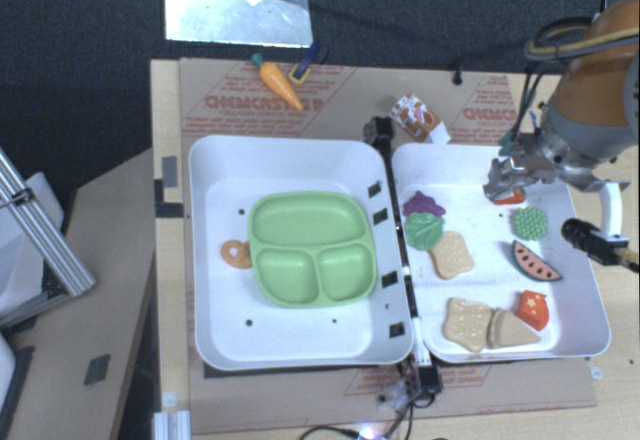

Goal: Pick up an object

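Observation:
My gripper (pixel 503 180) hangs low over the back of the right bin (pixel 470 160), just above a small red piece (pixel 509 196) that peeks out under it. Whether that piece sits between the fingers is hidden. Toy foods lie in this bin: purple grapes (pixel 424 202), a green leaf (pixel 424 229), a bread slice (pixel 453 255), a green bumpy ball (pixel 530 222), a watermelon slice (pixel 534 261), a red strawberry-like piece (pixel 532 309) and two toast pieces (pixel 487 325).
The left bin (pixel 215 228) holds a green divided plate (pixel 309 248) and a small pretzel (pixel 236 254). Behind the bins lie a toy carrot (pixel 279 83) and a wrapped snack (pixel 414 117). A black divider (pixel 392 228) runs between the bins.

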Action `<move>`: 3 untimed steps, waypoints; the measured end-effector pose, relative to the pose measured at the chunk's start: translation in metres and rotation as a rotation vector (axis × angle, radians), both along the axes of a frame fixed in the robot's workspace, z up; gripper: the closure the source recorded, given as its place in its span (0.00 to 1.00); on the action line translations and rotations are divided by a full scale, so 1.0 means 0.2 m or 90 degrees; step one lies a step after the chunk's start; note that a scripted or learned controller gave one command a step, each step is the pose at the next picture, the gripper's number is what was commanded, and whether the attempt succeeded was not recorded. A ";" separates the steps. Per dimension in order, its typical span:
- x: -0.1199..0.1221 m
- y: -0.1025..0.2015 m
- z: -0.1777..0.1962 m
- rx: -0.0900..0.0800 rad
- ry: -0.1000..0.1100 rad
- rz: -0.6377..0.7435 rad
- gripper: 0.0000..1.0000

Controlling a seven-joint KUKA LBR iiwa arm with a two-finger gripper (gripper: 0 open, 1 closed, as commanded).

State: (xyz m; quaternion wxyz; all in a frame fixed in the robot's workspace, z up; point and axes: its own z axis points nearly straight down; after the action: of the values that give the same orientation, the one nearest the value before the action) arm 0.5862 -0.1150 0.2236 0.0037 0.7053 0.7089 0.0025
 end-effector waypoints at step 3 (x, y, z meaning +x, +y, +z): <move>-0.13 0.49 -0.01 0.002 0.005 0.003 1.00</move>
State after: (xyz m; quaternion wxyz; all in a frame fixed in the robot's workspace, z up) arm 0.5599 -0.0164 0.2211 -0.0004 0.7037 0.7105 0.0009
